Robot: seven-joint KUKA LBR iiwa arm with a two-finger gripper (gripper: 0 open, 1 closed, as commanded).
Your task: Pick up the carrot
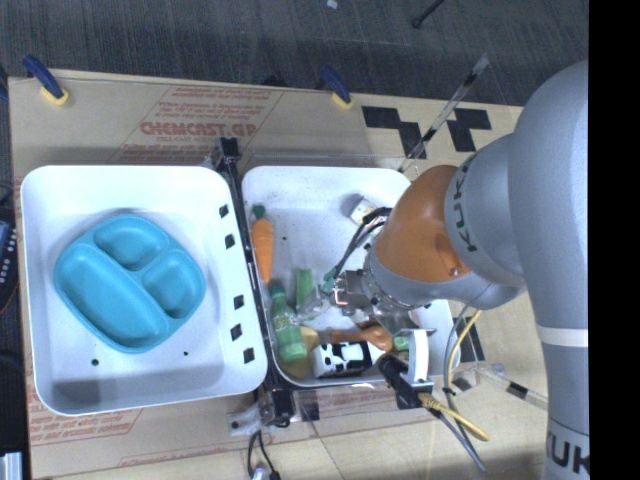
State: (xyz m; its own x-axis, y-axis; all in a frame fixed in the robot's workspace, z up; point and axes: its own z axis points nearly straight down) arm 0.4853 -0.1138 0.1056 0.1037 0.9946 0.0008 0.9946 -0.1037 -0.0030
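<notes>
Nearest the camera, the front end of the right bin [330,180] is a bit of a pile-up. There's a black-and-white patterned thing [345,360], a light green piece [291,344] just beside it on the left, and a brown object [368,334] partly tucked under the arm.

Just past those, the claw [348,294] sits low over the middle of this bin. The orange band and grey wrist cover most of it from above, so honestly I can't tell if it's open or closed, or whether it's touching anything. Nothing visibly hangs in it.

A darker green object [303,286] stands just left of the claw, between it and the carrot [262,250]. The carrot lies lengthwise along the bin's left wall, right up beside it and about halfway back. It's clearly apart from the claw and flat on the bin floor. A small green bit [258,211] sits just beyond the carrot's far end.

Over in the left bin [60,193] there's a blue divided plate [128,280]. Both bins rest on cardboard [190,118] with red print, and two blue clamps [45,78] grip its far edge.
</notes>
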